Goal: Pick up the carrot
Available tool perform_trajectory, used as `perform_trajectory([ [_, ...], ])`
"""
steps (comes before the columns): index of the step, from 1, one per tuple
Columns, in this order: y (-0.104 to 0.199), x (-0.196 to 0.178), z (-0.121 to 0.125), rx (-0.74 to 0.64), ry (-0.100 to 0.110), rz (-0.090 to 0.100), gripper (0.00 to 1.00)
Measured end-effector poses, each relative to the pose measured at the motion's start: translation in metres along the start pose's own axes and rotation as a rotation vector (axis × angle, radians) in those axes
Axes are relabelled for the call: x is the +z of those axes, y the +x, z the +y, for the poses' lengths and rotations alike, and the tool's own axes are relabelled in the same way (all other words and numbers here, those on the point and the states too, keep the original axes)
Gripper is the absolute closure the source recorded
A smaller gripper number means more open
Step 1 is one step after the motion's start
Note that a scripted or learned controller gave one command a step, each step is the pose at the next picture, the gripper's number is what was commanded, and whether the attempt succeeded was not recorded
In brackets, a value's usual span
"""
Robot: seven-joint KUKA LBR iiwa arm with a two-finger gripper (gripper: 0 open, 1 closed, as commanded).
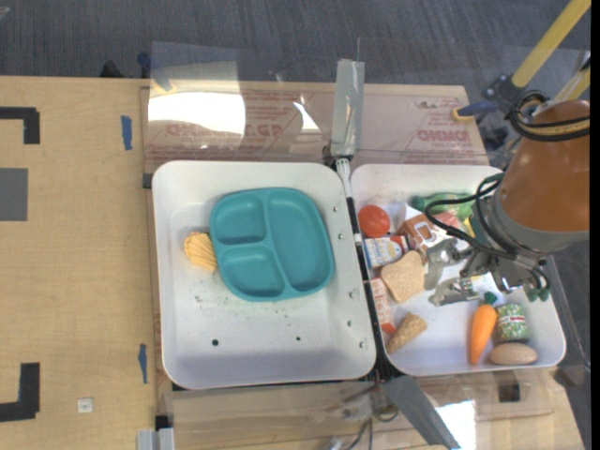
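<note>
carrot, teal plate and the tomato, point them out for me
carrot [481, 334], camera view, middle of its orange body in the right bin
teal plate [272, 243], camera view, ridge between its compartments, left bin
tomato [373, 219], camera view, centre of its red top

Red lettering on the clear plastic sheet [281, 120] behind the two bins: one block at left, one at right, both reversed or upside down and too blurred to read. Small packet [384, 249] in the right bin: red and white label, print too small to read. Small can [513, 323] beside the carrot [482, 333]: green label, wording illegible.
</note>
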State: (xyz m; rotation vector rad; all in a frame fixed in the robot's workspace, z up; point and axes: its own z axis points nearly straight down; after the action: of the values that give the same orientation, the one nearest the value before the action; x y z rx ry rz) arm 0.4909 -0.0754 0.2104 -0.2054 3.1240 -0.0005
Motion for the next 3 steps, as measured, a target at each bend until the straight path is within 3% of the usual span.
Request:
perform_trajectory([
  [1, -0.002, 0.080, -0.072, -0.027, -0.003, 0.016, 1.00],
  [2, -0.003, 0.021, -0.003, -0.152, -0.001, -0.001, 1.00],
  [3, -0.009, -0.149, -0.067, -0.242, 0.007, -0.006, 1.00],
])
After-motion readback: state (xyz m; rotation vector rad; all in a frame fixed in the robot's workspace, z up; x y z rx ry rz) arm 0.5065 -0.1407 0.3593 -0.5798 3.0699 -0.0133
